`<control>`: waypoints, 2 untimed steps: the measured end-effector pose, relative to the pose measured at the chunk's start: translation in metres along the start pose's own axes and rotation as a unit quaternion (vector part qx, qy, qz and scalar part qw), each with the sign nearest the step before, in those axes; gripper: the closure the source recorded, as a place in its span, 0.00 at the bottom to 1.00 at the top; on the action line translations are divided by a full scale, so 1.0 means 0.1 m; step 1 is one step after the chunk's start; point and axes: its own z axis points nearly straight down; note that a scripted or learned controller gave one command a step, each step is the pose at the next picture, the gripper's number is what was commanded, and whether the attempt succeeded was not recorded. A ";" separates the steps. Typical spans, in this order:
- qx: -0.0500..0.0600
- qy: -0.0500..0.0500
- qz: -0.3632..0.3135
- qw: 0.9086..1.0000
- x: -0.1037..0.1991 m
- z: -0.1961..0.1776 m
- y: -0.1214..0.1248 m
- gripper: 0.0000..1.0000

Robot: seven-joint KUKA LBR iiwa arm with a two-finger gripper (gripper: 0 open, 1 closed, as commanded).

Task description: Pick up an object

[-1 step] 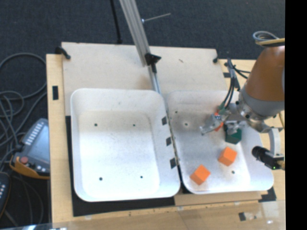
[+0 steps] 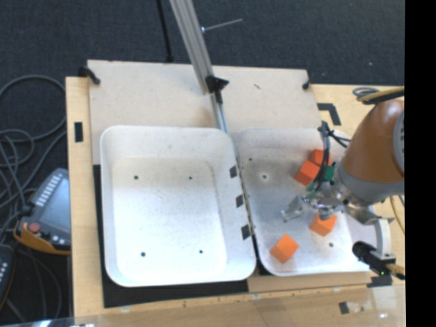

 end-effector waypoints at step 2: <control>0.040 0.017 0.004 0.999 -0.71 0.72 1.68 0.00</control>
